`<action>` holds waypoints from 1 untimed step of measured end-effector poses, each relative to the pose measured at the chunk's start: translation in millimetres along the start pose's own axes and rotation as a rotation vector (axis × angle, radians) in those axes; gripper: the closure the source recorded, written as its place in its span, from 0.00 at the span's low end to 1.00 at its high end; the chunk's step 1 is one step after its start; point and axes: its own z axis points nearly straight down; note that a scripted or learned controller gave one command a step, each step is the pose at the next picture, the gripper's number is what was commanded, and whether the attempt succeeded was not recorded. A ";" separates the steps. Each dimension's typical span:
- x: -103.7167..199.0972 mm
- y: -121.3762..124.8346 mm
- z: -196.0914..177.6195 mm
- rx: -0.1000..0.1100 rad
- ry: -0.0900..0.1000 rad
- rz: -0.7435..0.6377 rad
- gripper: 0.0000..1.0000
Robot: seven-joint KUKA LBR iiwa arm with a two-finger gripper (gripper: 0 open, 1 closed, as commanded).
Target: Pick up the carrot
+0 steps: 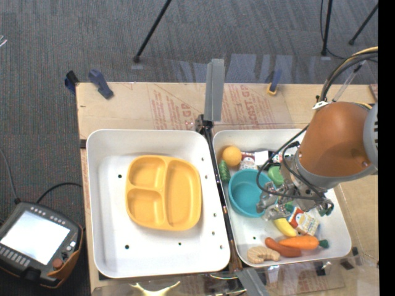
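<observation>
The arm's orange band hides the gripper (295, 203), so I cannot tell its state; the carrot (300, 242) lies unobstructed below.

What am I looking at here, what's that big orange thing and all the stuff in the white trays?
One camera looks down on a bench. The orange and grey bulk is a robot arm reaching in from the right; its gripper hangs low over the right bin, too hidden to read. That bin holds toy food: a carrot near the front, a banana, an orange ball and a teal bowl. The left bin holds a yellow divided plate.
</observation>
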 end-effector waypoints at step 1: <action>-4.1 -50.1 -113.5 0.006 -0.008 0.226 1.00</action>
